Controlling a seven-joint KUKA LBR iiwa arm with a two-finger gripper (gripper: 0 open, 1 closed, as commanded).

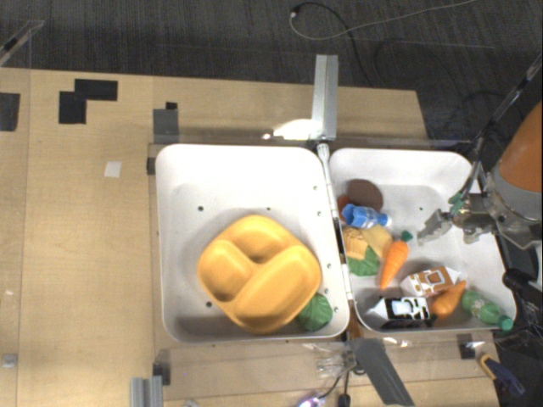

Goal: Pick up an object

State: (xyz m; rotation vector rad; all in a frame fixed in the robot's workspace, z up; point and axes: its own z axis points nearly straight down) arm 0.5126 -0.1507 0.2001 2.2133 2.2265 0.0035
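Hovering at right edge of frame, tool over right bin — fingers apart, nothing between them | carrot just lower left of tool, by blue bottle and brown ball | box and black item lower right | left bin — yellow dish, green item

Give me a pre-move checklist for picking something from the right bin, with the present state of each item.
1. Gripper over the right bin: ok.
2. Object held: not ok, nothing between the jaws.
3. Jaw opening: cannot tell.
4. Nearest target, the orange carrot, free on top: ok.
5. Room around the carrot: not ok, it touches the yellow-green toy beside it.
6. Bare bin floor under the gripper: ok.
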